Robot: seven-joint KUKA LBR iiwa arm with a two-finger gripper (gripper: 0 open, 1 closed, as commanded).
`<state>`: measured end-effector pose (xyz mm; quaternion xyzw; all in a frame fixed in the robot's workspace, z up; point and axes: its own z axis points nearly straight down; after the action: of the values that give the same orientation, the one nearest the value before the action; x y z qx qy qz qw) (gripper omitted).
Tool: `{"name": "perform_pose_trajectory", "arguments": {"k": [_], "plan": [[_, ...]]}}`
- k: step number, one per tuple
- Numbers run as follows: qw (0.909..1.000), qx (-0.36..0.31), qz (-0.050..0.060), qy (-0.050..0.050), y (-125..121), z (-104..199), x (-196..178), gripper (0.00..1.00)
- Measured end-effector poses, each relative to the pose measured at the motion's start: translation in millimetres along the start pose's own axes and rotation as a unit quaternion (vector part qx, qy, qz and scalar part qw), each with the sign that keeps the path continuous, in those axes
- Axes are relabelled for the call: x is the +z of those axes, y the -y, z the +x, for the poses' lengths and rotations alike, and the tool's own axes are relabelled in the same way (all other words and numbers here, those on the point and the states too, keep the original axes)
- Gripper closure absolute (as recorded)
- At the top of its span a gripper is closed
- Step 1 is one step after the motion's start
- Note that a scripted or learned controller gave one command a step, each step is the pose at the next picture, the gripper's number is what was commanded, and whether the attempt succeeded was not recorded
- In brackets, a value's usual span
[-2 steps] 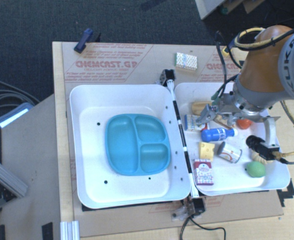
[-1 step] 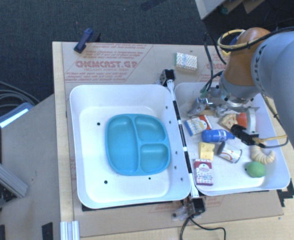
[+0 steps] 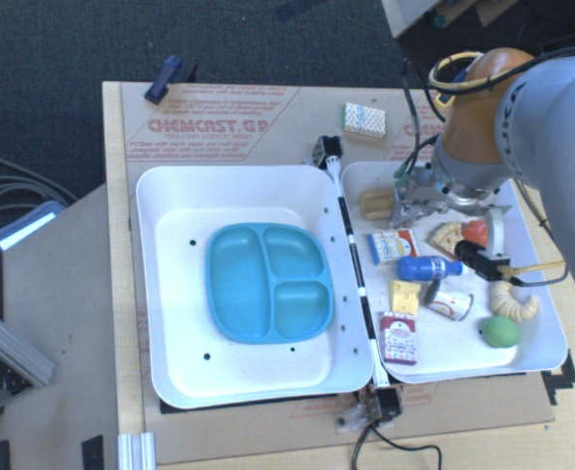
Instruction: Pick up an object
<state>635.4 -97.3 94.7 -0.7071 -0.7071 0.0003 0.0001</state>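
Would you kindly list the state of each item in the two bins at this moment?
Blue divided plate: right way up in the left bin, nothing on it.
Blue bottle: lying on its side, right bin.
Green ball: resting, untouched.
Red-and-white packet: lying flat.
End effector: lowered over the right bin.

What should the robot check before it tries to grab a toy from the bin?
1. Tool is over the right bin, where the toys lie: ok.
2. Something is close under the tool to grab: ok, a tan piece and a small white and blue box lie beside it.
3. Tool open and ready: cannot tell, the arm hides it.
4. Tool already holding something: cannot tell.
5. Toys far enough apart to grab just one: not ok, the blue bottle, yellow block and others crowd together.
6. Left bin has room for a drop: ok, it holds a blue divided plate.
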Motion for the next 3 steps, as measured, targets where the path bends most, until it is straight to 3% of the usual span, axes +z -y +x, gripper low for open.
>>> {"name": "perform_pose_trajectory", "arguments": {"k": [1, 2, 3], "plan": [[1.0000, 0.000, 0.000, 0.000, 0, 0, 0, 0.00], [1.0000, 0.000, 0.001, 0.000, 20, 0, 10, 0.00], [1.0000, -0.001, 0.010, -0.001, -27, 3, 12, 0.00]]}}
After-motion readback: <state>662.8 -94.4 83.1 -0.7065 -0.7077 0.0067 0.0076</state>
